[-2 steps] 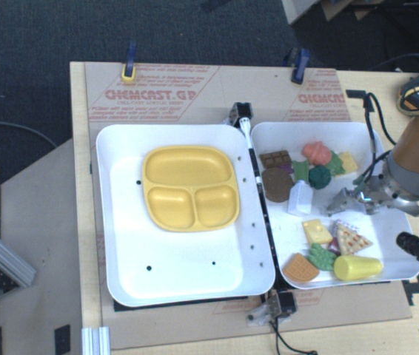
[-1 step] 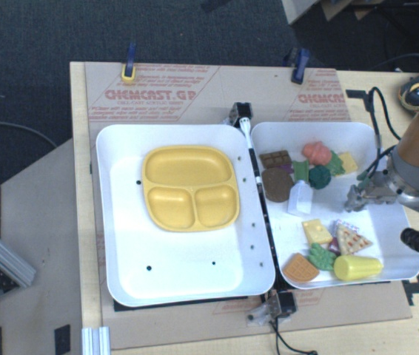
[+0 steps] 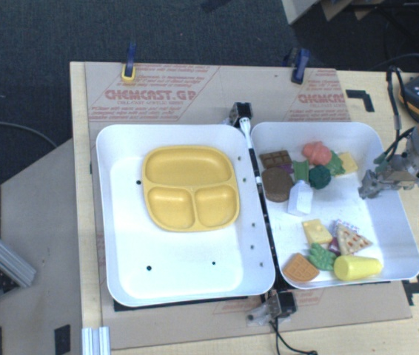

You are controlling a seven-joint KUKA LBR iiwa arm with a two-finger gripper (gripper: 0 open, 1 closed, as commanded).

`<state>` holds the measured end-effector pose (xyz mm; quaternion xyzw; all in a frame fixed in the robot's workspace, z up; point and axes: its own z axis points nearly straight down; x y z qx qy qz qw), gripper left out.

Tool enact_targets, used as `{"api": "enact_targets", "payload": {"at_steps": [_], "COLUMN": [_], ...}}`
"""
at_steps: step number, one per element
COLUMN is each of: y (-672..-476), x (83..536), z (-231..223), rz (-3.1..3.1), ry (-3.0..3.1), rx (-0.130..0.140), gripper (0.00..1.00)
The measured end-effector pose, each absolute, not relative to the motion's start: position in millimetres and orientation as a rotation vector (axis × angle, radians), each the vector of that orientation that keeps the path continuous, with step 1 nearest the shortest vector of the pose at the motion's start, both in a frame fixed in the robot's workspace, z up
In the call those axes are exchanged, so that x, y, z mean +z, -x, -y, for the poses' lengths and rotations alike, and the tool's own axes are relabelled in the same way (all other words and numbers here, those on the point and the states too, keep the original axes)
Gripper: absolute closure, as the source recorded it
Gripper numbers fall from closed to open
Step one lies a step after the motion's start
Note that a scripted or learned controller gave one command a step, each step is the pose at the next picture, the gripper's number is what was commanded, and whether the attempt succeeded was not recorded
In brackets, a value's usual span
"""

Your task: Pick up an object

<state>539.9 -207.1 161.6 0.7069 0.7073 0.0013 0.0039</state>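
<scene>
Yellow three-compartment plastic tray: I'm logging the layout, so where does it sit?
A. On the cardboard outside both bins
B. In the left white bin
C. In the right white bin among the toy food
B: the yellow three-compartment plastic tray lies alone inside the left white bin.

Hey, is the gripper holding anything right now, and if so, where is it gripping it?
Nothing is held. The gripper hangs over a bare patch at the right bin's right side, apart from the toy food, with nothing between its fingers.
</scene>
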Motion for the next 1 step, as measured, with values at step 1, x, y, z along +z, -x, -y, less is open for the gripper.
{"api": "enact_targets", "payload": {"at_steps": [1], "y": [-547.9], "x": [223.8], "z": [206.4], "rz": [-2.217], "ry": [-2.213], "rx": [0.005], "gripper": [1.0]}}
